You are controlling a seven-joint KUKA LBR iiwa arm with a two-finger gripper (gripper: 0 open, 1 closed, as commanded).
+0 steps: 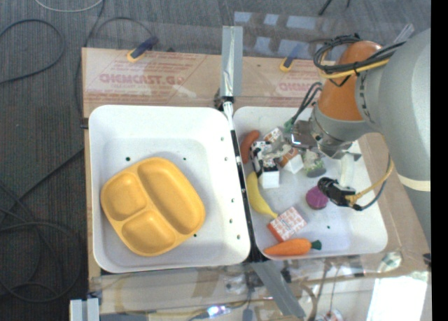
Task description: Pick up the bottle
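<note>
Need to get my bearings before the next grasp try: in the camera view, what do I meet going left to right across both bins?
yellow divided tray in the left bin → banana → red-and-white box → purple round object in the right bin. The clutter under the gripper overlaps, so I leave it out.

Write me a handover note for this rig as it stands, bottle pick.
Gripper: low in the right bin, in the clutter near its upper left; finger state not readable.
Bottle: I cannot pick it out with confidence among the small items under the gripper.
Other items: banana, carrot, red-and-white box, purple round piece in the right bin; yellow divided tray in the left bin.
Done: arm is over the clutter.
Left: confirm a grasp, lift.
</note>
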